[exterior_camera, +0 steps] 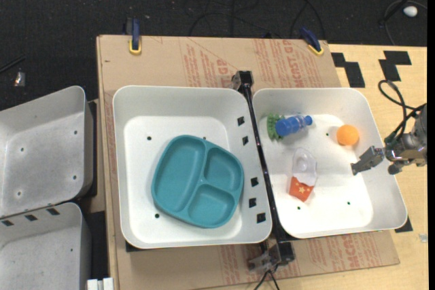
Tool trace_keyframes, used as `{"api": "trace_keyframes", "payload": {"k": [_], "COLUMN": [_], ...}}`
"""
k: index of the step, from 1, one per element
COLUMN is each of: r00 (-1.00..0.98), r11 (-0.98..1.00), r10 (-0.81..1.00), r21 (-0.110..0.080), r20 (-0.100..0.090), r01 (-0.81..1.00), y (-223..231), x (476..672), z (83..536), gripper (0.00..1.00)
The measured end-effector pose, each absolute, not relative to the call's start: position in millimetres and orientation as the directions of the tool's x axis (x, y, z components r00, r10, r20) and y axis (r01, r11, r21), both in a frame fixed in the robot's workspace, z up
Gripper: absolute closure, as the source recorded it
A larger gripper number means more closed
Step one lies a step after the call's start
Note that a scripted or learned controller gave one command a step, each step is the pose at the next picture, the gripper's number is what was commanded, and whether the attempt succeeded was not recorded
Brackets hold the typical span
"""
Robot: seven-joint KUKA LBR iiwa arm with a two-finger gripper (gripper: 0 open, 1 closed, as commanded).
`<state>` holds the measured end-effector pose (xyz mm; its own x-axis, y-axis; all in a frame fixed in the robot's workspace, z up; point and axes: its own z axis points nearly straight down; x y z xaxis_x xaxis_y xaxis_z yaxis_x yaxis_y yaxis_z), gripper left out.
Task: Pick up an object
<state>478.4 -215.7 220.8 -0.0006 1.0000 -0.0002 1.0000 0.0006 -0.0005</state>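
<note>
The right bin [353, 217] holds three things. A blue bottle with a green piece at its left end [291, 125] lies near the back. An orange ball [348, 135] rests at the back right. A clear plastic piece with a red tag [303, 180] lies near the middle. My gripper [366, 161] reaches in over the bin's right rim, low and just below the orange ball. It is apart from the ball, and I see nothing held in it.
The left bin [136, 146] carries a teal divided plate [197, 180]. A black divider [257, 159] runs between the bins. Both stand on a cardboard sheet [204, 61] clamped at the back. White metal panels [41, 146] lie at the far left.
</note>
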Motion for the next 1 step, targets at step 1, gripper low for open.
{"api": "trace_keyframes", "payload": {"k": [1], "r00": [0.001], "r11": [-0.001], "r10": [1.0], "r21": [-0.003], "r20": [0.001], "r01": [1.0], "y": [-211.7], "x": [477.8], "z": [177.6], "gripper": [0.0]}}
